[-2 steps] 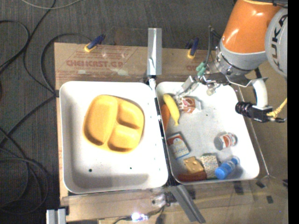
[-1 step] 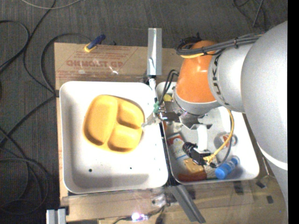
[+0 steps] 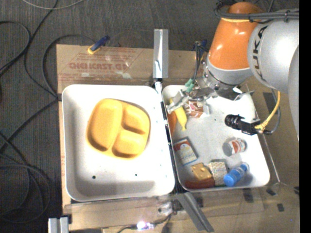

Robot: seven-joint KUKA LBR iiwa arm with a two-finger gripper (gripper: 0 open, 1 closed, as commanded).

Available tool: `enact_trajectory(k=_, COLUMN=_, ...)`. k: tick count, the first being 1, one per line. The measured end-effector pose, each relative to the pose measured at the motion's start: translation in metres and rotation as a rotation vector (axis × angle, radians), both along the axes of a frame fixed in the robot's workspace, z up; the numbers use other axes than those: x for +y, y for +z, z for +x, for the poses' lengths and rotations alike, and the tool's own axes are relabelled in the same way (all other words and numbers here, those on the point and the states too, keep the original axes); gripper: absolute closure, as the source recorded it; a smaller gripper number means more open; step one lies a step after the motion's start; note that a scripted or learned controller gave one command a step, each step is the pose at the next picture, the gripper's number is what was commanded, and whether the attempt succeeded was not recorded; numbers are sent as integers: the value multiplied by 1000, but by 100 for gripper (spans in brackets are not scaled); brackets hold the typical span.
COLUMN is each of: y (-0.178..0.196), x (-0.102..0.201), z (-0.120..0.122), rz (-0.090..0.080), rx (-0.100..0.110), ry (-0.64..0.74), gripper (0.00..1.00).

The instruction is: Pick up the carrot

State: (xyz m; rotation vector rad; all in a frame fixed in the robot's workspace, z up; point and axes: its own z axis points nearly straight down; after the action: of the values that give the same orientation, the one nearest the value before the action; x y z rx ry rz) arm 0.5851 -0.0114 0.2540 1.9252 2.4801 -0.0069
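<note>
Hovering over the right bin (image 3: 260,144), gripper (image 3: 181,100) partly masks the carrot (image 3: 172,123) by the left wall; grip state unclear, cannot tell.

Dark grey ribbed carpet floor (image 3: 29,33) surrounds the setup, crossed by thin white and black cables (image 3: 46,13). A flat brown cardboard sheet with faded red lettering (image 3: 97,64) covers the bench, a blue-and-yellow clip (image 3: 97,44) at its far edge.

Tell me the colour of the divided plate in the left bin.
Yellow; the yellow divided plastic plate shows best in the camera view.
</note>
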Motion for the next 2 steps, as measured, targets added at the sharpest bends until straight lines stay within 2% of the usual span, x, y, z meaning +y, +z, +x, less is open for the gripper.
enact_trajectory(k=1, y=33, x=65, z=-59, rz=5, rx=1, ry=377, gripper=0)
enact_trajectory(k=2, y=46, x=150, z=-86, rz=6, rx=-1, ry=831, gripper=0)
